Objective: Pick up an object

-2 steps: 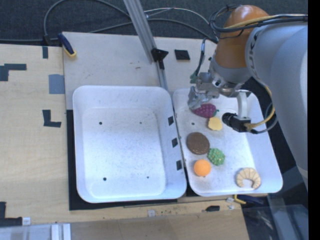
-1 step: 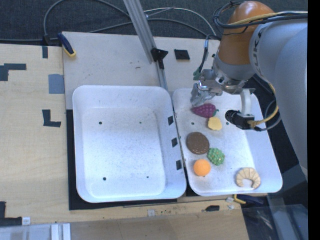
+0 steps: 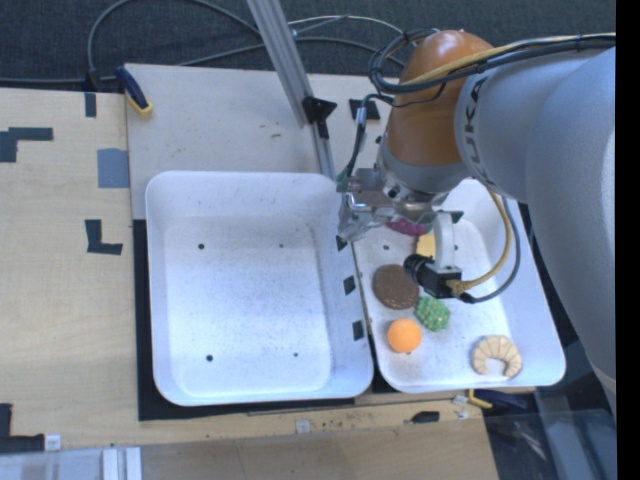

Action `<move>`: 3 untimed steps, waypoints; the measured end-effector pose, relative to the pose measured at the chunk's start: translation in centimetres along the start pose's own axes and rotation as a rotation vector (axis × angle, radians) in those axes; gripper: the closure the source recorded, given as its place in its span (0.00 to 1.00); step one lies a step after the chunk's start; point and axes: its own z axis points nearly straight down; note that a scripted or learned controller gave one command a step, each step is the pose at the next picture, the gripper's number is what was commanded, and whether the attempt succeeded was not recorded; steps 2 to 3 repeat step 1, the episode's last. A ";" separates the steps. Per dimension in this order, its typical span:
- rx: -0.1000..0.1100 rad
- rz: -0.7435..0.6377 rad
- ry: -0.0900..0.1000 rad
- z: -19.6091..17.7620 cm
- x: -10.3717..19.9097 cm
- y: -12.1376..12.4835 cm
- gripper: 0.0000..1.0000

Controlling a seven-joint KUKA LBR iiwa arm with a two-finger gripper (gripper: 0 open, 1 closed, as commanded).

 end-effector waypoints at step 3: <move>0.003 0.001 -0.001 2.4 5.8 -5.5 1.00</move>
